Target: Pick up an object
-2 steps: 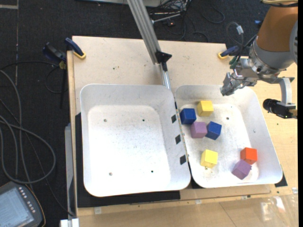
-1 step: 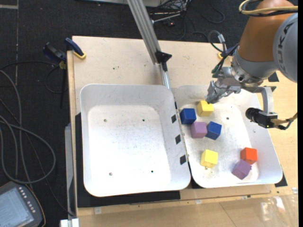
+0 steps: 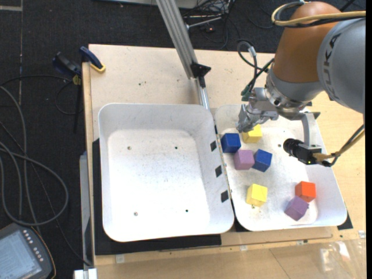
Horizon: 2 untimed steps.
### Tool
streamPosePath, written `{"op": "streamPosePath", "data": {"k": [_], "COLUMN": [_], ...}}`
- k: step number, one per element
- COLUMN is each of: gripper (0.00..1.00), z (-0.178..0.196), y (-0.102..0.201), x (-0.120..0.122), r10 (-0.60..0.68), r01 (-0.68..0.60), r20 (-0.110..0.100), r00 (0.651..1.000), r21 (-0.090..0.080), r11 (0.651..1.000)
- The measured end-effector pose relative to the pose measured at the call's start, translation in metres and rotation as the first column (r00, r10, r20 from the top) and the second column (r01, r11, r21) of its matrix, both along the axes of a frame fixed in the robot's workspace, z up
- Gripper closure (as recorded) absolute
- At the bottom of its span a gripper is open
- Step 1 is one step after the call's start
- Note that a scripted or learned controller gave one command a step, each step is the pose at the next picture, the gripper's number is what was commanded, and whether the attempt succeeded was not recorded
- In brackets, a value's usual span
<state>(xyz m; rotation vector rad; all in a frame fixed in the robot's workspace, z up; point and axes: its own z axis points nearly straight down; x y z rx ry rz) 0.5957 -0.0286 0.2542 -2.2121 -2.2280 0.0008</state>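
Right bin (image 3: 325, 211) holds the blocks; gripper (image 3: 249, 124), grip state unclear, is over yellow block (image 3: 253, 135), descent and closing next.

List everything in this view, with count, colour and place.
bins: 2, white, side by side on the bench; left, right
blue cubes: 2, right bin, upper middle and
yellow cubes: 2, right bin; one under the tool, one lower
purple cubes: 2, right bin; middle, lower right
orange cube: 1, right bin, lower right
clamp: 1, blue and yellow, bench's upper left corner
arm: 1, grey with orange band, from the right
tool: 1, over the upper yellow cube
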Motion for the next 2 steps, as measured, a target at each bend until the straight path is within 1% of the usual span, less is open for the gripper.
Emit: {"op": "streamPosePath", "data": {"k": [1, 2], "gripper": [1.0, 1.0], "z": [0.001, -0.016], "y": [0.058, 0.107], "x": [-0.02, -0.045], "r10": [0.002, 0.0], "r01": [-0.002, 0.0], "r20": [0.0, -0.002], "r00": [1.0, 1.0], "r21": [0.001, 0.001], "r11": [1.0, 1.0]}}
